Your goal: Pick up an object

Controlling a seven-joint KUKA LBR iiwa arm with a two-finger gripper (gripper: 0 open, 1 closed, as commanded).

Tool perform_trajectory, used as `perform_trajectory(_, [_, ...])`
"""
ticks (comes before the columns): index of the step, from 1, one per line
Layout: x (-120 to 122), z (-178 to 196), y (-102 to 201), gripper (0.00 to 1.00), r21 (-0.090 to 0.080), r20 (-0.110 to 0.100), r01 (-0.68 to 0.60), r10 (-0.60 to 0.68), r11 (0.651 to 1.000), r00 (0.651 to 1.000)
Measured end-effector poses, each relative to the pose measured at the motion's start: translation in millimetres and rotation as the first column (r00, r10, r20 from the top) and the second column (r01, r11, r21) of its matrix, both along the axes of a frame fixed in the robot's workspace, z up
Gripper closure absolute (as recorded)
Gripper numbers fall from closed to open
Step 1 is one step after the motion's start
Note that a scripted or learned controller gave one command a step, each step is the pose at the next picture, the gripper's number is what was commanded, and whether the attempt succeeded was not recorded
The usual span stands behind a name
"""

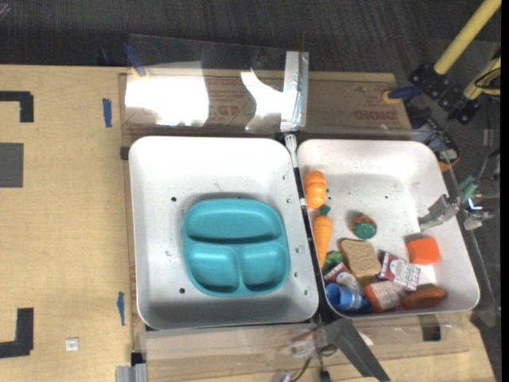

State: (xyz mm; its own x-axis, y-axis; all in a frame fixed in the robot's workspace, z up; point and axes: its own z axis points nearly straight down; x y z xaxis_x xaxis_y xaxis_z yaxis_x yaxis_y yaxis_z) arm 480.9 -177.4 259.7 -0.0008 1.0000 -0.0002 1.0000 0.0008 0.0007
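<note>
The right white bin (382, 159) holds several toy foods, all in its near half. An orange fruit (316, 188) and a carrot (322, 233) lie along its left wall. A small red and green piece (365, 226) lies alone in the middle. A brown bread slice (360, 259) rests on a pile with a blue bottle (344, 296), a red can (382, 294) and a white and red carton (400, 271). At the right wall stand an orange block (423, 250) and, below it, a dark red sausage (423, 298).
The left white bin (159, 173) bears a teal divided plate (235, 245). A clear plastic panel (215, 94) stands behind the bins. A yellow pole (469, 26) and cables (453, 102) are at the upper right. A metal clip (445, 209) sits on the right bin's rim.
</note>
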Motion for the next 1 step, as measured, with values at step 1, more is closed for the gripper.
perform_trajectory(1, [-1.5, -126.9, 60.4, 0.00, 0.003, -0.010, 0.017, -0.017, 1.000, 1.000])
